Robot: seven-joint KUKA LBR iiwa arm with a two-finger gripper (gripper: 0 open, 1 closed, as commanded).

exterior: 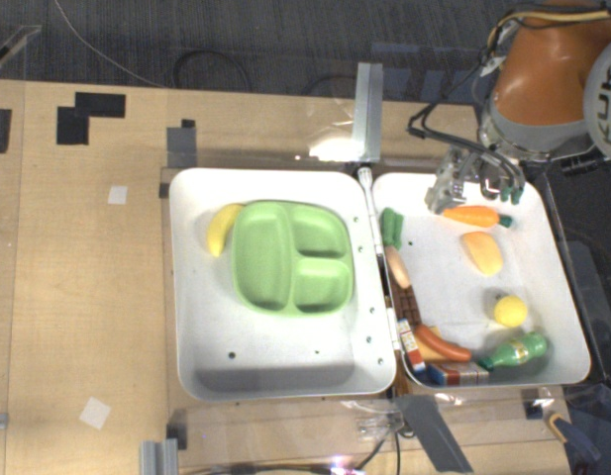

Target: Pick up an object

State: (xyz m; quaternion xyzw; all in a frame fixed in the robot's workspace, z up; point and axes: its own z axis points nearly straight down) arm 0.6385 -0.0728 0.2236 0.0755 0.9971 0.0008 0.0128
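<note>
My gripper (pixel 474 188) hangs over the back of the right bin (pixel 572 359), and its fingers look open with nothing between them. An orange carrot (pixel 470 216) with a green tip lies on the bin floor just in front of the gripper, close under it. Further forward in the same bin are an orange-yellow piece (pixel 483 252), a yellow lemon (pixel 510 312) and a green bottle (pixel 513 350) lying on its side.
Along the right bin's left wall lie a green item (pixel 391 228), a tan sausage (pixel 397 266), a dark bar (pixel 409 311) and a red sausage (pixel 442 344). The left bin (pixel 201 354) holds a green divided plate (pixel 290 255) and a banana (pixel 221 229).
</note>
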